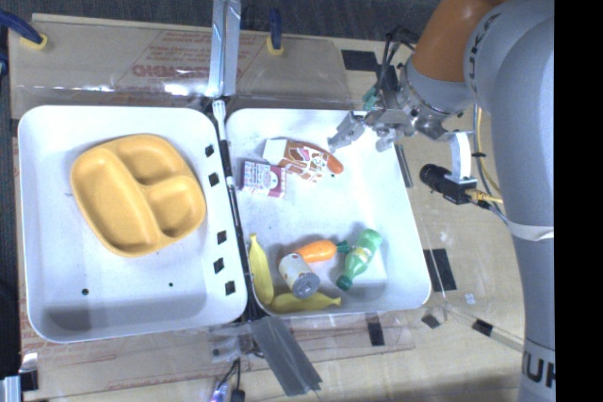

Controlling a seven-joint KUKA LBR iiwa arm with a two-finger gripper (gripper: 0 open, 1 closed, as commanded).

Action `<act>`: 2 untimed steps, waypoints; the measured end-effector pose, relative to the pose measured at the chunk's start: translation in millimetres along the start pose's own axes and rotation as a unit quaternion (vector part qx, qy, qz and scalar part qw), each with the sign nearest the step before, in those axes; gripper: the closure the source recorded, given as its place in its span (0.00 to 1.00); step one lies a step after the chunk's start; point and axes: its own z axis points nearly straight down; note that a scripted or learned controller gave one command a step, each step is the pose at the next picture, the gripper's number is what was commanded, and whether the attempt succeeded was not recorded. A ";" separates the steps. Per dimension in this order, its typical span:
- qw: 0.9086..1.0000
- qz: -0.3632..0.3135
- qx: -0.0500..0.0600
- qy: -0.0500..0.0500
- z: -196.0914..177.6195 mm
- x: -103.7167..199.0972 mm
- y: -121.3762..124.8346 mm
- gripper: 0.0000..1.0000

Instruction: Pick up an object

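2 white bins sit side by side on the bench. The left bin (38, 202) holds a yellow tray (138, 193) with 3 compartments, lying in its far-left part.

The right bin (400, 212) holds the small things. At its far side, left of centre, lies a white, red and orange packet (306, 157), and just left of it a small pink carton (261, 176), near the wall between the bins. At the near side a banana (266, 282) curves along the left wall and near edge, a can (300, 275) lies against it, an orange carrot (318, 250) rests just beyond the can, and a green bottle (358, 257) lies tilted to the right of the carrot.

The arm reaches in from the right. Its gripper (366, 133) hangs over the far right part of the right bin, just right of the packet. The 2 fingers stand apart, with nothing between them. No object is lifted; all lie on the bin floor.
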 end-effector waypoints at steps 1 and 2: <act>0.995 -0.102 -0.001 0.000 104.1 13.2 0.3 0.00; 0.995 -0.104 0.003 0.000 93.4 13.2 -0.7 1.00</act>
